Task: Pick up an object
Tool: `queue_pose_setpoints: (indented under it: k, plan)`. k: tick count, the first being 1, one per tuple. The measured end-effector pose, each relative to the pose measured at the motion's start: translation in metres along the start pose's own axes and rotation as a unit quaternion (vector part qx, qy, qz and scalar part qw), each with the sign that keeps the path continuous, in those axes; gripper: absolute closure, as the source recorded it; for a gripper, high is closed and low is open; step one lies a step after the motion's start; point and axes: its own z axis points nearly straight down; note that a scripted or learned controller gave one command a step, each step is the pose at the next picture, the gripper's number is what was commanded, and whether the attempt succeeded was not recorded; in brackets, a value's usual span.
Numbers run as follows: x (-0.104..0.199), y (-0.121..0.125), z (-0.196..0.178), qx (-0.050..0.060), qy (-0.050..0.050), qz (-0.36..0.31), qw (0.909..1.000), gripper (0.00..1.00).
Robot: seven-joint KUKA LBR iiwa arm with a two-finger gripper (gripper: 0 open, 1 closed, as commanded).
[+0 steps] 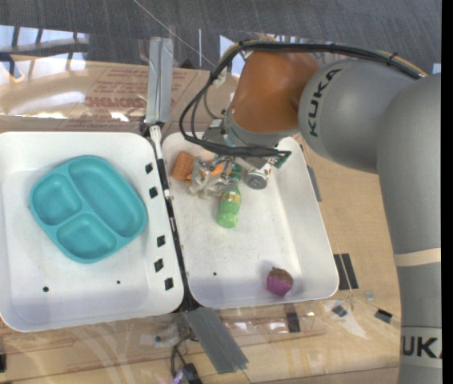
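My gripper [225,174] is low over the far part of the right bin [306,238], under the orange wrist band. A small orange block [182,166] lies just to its left, close to the bin's left wall. A green bottle [229,208] lies right below the gripper, its top end pointing up into it; I cannot tell whether they touch. A purple, roundish object [279,281] rests near the bin's front right corner, well away from the gripper.
The left bin [10,286] holds a teal divided plate [88,206]. A strip of black clips runs along the divider [165,214] between the bins. The grey arm [370,126] crosses the right bin's far right corner.
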Motion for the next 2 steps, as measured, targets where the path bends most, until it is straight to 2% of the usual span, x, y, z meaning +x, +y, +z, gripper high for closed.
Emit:
queue_pose_setpoints:
  k: [1, 2]
  plan:
    - [-0.002, -0.001, -0.012, 0.003, -0.003, -0.001, 1.0000, 1.00]
    - [0.004, 0.020, -0.103, 0.000, 0.000, 0.053, 0.9986, 1.00]
